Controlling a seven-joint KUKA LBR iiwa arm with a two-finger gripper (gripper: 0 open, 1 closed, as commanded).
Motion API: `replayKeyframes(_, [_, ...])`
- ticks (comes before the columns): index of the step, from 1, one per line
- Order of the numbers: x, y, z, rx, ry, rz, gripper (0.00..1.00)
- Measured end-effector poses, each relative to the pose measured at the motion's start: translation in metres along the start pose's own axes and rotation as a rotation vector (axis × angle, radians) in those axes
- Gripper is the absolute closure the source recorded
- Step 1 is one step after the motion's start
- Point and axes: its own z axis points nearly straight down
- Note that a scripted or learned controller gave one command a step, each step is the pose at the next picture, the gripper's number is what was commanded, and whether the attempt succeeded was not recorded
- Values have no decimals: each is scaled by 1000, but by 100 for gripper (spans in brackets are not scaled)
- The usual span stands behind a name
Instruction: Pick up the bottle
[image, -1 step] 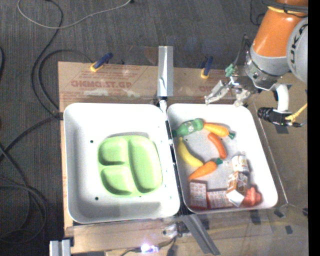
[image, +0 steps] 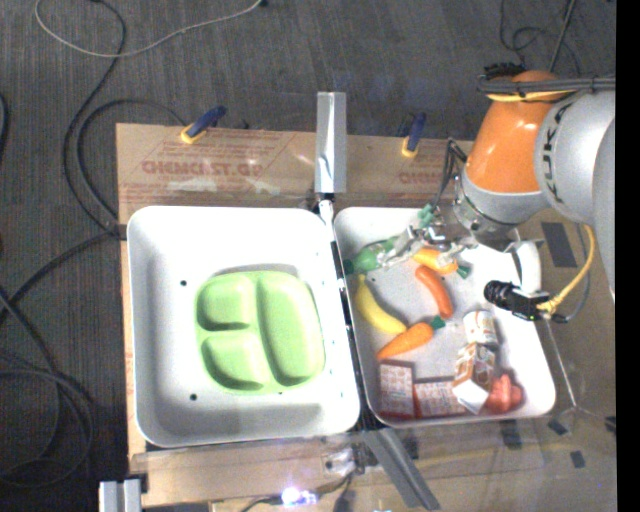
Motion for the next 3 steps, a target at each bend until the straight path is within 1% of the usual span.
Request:
replayKeyframes(1, [1, 1, -8, 1, 2, -1, 100])
replayKeyframes(2, [-58, 2, -201, -3, -5, -463, 100])
replayKeyframes(3, [13, -56, -248, -5, -3, -453, 100])
